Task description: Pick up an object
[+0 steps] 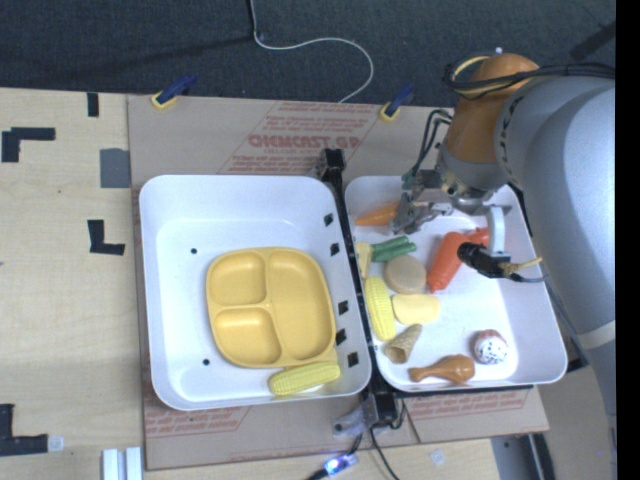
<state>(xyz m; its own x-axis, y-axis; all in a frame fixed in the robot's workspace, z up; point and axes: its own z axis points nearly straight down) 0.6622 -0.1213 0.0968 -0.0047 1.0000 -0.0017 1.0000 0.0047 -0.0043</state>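
Over the right bin (530, 363) the gripper (413, 211) hangs low at the back-left corner, just beside a small orange carrot piece (376, 216); can't tell if it's spread or closed, and nothing is visibly pinched. Same bin: green bean (392, 249), big carrot (445, 259), round beige slab (406, 274), corn cob (379, 308), yellow wedge (417, 309), cone (403, 343), drumstick (444, 371), spotted ball (490, 348). Left bin (180, 268) holds a yellow divided plate (270, 304) with a second corn cob (304, 376) near the front edge.

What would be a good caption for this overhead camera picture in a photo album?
Robot gripper reaching into the right bin of toy food, beside a yellow divided plate in the left bin.
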